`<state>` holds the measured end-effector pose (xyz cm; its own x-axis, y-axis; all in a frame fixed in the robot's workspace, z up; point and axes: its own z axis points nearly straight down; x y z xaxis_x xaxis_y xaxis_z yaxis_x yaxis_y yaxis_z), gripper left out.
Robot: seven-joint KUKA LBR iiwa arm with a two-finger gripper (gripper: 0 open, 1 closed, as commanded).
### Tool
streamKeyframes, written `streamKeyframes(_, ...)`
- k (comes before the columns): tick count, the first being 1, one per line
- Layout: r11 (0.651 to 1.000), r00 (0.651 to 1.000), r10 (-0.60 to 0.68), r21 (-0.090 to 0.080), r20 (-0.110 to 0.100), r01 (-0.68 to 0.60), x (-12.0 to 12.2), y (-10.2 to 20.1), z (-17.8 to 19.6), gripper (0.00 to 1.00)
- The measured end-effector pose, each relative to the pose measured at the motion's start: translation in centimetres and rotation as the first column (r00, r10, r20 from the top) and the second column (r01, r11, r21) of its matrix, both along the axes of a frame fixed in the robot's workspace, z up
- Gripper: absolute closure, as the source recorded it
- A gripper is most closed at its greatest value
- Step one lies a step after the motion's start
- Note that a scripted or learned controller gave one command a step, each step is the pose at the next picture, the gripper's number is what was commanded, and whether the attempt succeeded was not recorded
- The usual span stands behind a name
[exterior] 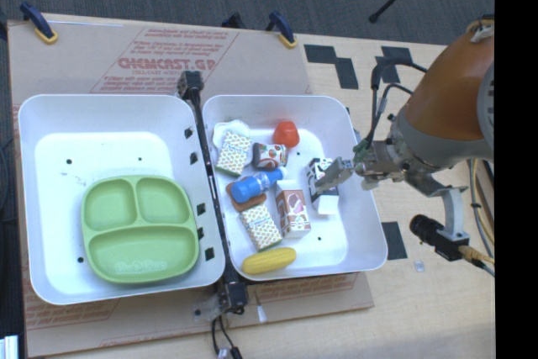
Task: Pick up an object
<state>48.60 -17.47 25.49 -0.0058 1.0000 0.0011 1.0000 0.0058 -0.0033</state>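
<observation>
Over the right bin [361, 214], near its right wall: end effector [329, 179] reaching in from the right, touching or just above a black-and-white carton [319, 172] and a small white block [326, 203]; open or closed, cannot tell. Left of that, scattered close together: red cup [286, 133], blue bottle [255, 186], patterned packets [234, 152], small brown box [292, 212], yellow corn cob [268, 261] by the front wall. Across in the left bin [42, 139], resting flat: green divided plate [139, 229].
</observation>
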Motion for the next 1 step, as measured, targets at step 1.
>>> streamKeyframes(1, 1.0, 1.0, 0.002, -0.005, 0.013, -0.002, 4.22, -1.57, -13.16, 0.0)
